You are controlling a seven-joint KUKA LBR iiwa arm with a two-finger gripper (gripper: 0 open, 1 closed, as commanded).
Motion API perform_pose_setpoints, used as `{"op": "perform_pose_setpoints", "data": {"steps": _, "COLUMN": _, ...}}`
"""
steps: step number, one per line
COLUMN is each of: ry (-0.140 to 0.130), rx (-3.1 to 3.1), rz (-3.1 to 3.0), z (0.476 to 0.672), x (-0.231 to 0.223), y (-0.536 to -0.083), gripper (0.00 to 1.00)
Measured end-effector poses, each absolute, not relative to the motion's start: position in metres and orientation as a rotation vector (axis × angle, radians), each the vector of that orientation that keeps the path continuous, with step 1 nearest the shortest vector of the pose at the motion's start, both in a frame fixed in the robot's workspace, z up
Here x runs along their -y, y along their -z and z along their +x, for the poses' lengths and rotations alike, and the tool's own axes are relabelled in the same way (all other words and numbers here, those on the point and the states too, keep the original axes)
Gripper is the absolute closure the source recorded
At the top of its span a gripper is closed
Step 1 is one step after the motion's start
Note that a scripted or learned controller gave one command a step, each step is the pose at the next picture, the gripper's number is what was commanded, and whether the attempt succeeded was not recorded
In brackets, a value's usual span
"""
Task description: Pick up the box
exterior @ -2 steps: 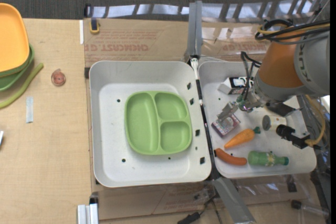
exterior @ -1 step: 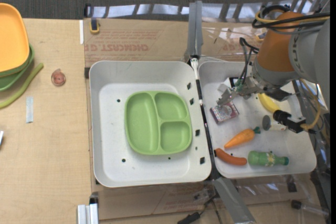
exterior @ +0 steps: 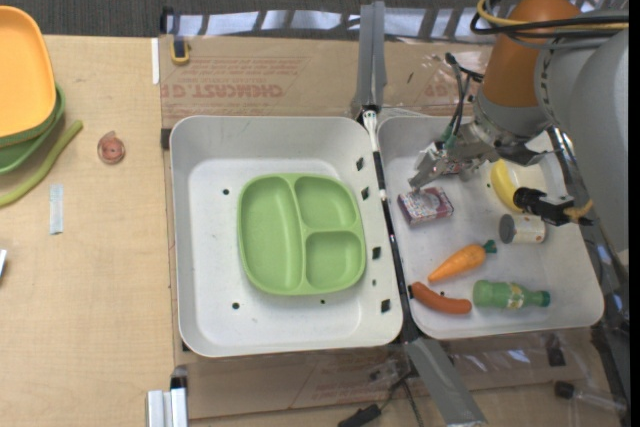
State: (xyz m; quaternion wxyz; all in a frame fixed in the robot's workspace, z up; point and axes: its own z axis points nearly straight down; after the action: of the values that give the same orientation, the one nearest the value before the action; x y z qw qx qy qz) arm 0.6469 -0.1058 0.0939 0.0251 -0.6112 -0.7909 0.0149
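The box (exterior: pixel 425 205) is small, pink and purple, and lies flat in the upper left part of the right bin (exterior: pixel 580 310). My gripper (exterior: pixel 437 168) hangs just above and slightly behind the box, at the end of the grey arm with its orange band (exterior: pixel 525 50) reaching in from the right. Nothing visibly hangs from the gripper, and the box rests on the bin floor.
The right bin also holds a banana (exterior: pixel 505 185), a small grey and white cylinder (exterior: pixel 522 230), a carrot (exterior: pixel 460 262), a red pepper (exterior: pixel 440 300) and a green bottle (exterior: pixel 510 295). A green divided plate (exterior: pixel 300 233) lies in the left bin (exterior: pixel 200 315). Stacked orange and green plates (exterior: pixel 20 85) sit far left.
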Motion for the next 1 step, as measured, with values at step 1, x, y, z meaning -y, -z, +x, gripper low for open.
{"op": "perform_pose_setpoints", "data": {"steps": 1, "ry": 0.006, "rx": 2.487, "rz": -1.935, "z": 0.6137, "x": 0.0995, "y": -0.097, "gripper": 0.0}}
